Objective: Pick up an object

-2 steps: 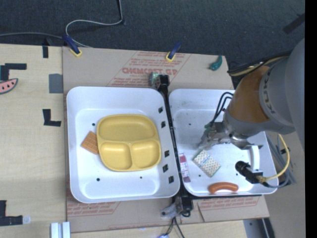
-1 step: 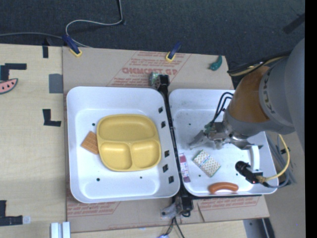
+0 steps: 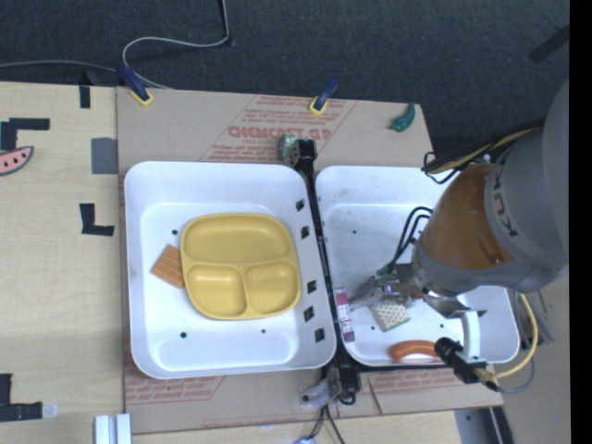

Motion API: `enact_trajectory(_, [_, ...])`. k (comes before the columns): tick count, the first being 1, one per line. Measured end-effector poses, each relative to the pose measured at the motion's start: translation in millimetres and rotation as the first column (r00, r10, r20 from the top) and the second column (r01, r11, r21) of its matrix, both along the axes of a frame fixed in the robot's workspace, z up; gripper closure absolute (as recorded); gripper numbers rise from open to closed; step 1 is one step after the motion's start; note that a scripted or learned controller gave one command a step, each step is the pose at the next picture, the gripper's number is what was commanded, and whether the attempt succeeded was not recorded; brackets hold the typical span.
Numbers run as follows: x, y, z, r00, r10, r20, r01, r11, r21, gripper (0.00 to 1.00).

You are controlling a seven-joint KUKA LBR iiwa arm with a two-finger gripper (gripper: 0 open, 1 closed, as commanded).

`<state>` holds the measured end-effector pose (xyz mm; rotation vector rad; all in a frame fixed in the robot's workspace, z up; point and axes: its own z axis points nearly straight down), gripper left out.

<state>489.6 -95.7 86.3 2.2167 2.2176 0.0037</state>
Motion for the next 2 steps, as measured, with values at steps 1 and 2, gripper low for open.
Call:
enact_trajectory(1, [0.3,-0.9,9.4,1.000,-0.002,0.000,0.002,1.000,-0.001,1.00])
enact_trajectory(2, [33.4,54.6,145.7,1.000,0.001,-0.005,-0.001,1.000,0.003,1.00])
